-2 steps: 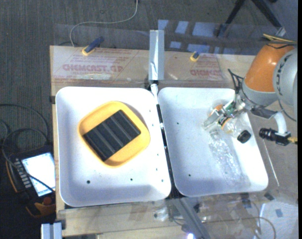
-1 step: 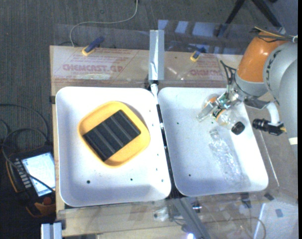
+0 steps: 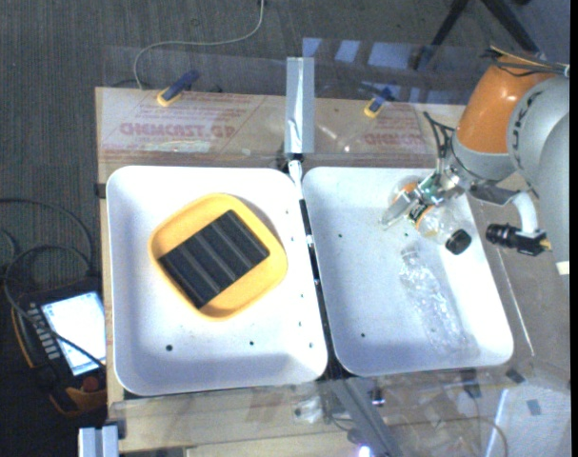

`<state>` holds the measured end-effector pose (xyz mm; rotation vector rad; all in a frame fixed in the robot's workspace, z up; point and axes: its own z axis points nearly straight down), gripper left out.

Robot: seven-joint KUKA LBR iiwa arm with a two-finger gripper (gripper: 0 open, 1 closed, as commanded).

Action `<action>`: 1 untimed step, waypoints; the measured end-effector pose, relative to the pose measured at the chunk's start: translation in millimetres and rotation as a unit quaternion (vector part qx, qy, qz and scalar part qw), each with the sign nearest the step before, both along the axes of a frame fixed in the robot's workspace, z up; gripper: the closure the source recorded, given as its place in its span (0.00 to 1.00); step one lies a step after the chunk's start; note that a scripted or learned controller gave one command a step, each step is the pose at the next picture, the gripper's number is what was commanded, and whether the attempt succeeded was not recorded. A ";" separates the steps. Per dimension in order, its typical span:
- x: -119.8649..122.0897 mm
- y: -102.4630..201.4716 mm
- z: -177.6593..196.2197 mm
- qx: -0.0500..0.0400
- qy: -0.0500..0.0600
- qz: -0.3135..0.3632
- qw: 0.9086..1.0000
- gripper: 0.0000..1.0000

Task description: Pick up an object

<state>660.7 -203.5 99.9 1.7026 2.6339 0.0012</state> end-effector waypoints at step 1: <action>8.3 69.5 78.1 0.000 0.002 0.077 0.997 1.00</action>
